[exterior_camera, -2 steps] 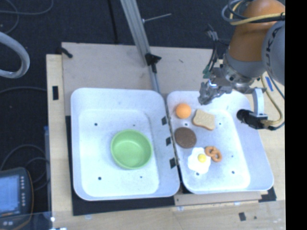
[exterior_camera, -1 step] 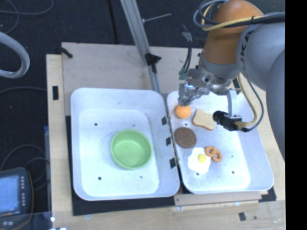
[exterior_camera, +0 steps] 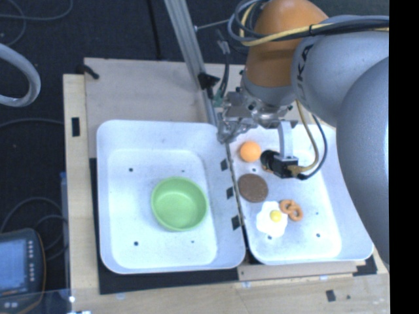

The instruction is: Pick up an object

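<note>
Wooden bench [exterior_camera: 131, 90], two white bins — green bowl [exterior_camera: 179, 203] left, orange ball [exterior_camera: 249, 151] right, end effector [exterior_camera: 229, 131] grip unclear.

Robotics lab: tabletop [exterior_camera: 131, 90] bearing two white bins [exterior_camera: 118, 175], aluminium rail [exterior_camera: 186, 38] at upper centre, loose cables [exterior_camera: 39, 5] on dark floor at upper left, control pendant [exterior_camera: 19, 260] at lower left.
</note>
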